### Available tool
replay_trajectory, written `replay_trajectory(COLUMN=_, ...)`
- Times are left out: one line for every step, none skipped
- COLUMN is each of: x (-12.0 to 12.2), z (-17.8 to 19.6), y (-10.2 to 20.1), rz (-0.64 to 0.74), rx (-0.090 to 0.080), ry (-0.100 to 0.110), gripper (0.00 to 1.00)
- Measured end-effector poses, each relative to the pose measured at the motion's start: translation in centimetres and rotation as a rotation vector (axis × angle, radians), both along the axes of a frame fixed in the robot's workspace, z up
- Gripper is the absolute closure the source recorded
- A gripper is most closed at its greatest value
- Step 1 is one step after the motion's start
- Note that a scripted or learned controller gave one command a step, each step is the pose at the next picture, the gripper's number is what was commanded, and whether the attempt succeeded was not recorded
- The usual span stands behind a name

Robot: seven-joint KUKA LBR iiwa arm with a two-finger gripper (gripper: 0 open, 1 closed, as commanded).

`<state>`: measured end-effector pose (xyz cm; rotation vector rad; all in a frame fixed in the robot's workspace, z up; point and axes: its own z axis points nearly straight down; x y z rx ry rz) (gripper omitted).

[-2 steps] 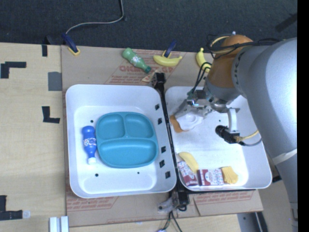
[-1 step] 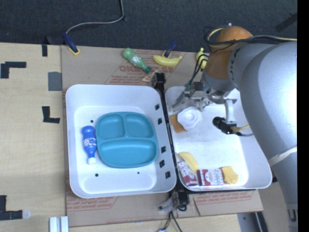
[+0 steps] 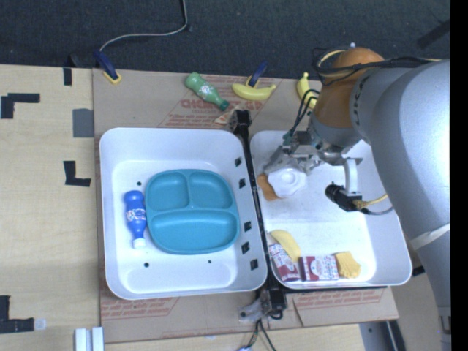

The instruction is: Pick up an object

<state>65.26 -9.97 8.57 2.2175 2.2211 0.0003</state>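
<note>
**Desk:** Where was the arm when you looked?

**Me:** I saw the grey arm with the orange band [image 3: 344, 97] reaching in from the right, over the right-hand shallow white bin [image 3: 380, 248]; its two-finger gripper [image 3: 292, 168] hung at that bin's upper left part, just above a small white cup-like object [image 3: 287, 181]; whether the jaws were open or closed on anything I could not tell.

**Desk:** And what lay around it?

**Me:** A small orange-brown piece [image 3: 267, 189] touched the white object on its left; near the front wall lay a yellow banana-shaped toy [image 3: 286, 243], a red-and-white packet [image 3: 301, 268] and a yellow block [image 3: 346, 264]; the left-hand white bin [image 3: 117, 196] held a blue divided plastic plate [image 3: 192, 210] with a blue-and-white bottle [image 3: 134, 217] just beside it; behind the bins, on the cardboard, lay a green bottle [image 3: 205, 91] and a yellow banana [image 3: 253, 91].
</note>
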Motion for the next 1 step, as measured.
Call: replay_trajectory(x=-0.06, z=0.87, y=0.04, rz=0.000, rx=0.000, ry=0.003, gripper=1.00)
